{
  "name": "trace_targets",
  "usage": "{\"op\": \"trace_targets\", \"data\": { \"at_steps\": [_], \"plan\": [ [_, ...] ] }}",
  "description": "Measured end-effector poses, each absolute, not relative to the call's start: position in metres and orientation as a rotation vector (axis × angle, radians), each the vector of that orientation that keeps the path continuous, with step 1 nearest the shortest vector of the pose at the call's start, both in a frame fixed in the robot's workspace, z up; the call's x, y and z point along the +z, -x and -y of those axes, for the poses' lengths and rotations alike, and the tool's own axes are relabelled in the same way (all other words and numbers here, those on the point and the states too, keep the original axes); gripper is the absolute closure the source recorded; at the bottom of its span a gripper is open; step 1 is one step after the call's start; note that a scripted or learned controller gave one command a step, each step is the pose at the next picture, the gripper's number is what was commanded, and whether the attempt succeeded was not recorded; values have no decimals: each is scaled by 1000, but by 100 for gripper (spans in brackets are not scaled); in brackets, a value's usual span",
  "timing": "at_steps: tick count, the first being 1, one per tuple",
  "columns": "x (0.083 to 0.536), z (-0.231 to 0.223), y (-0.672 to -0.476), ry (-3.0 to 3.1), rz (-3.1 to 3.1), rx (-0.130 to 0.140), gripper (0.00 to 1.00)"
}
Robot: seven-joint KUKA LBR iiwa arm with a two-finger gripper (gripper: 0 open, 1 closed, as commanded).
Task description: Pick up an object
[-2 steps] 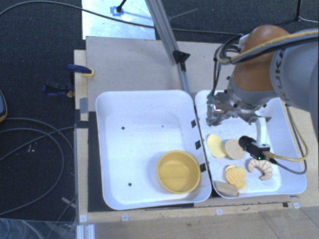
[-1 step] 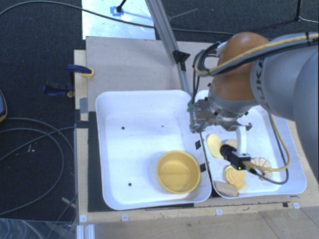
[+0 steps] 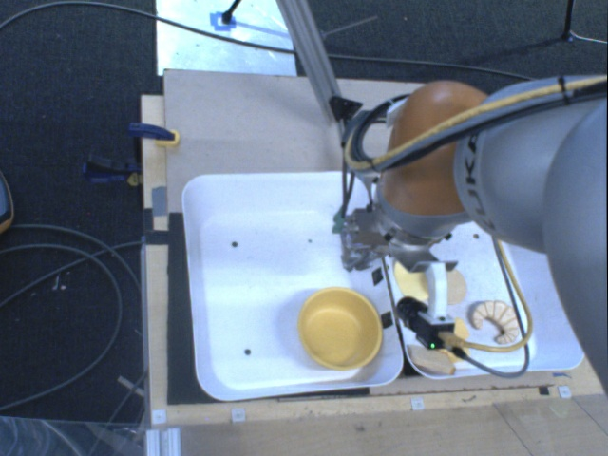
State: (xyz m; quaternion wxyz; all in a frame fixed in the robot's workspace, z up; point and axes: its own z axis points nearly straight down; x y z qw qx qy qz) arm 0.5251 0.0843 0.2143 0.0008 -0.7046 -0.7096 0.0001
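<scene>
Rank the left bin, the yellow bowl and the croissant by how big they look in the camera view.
1. Left bin, by far the largest.
2. Yellow bowl, sitting in the left bin's near right corner.
3. Croissant, in the right bin, smallest, partly crossed by a cable.

Smooth matt plastic yellow bowl (image 3: 340, 327) sits in a glossy white bin (image 3: 237, 255) (speckled), on rough fibreboard bench (image 3: 247, 122).

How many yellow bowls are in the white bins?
1. The yellow bowl sits in the left bin, near its front right corner. The arm covers much of the right bin, so another might be hidden there.
</scene>
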Motion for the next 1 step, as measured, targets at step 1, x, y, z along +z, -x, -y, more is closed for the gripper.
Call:
{"op": "trace_targets", "data": {
  "at_steps": [1],
  "plan": [
    [214,-83,-526,2218,2224,-1,0]
  ]
}}
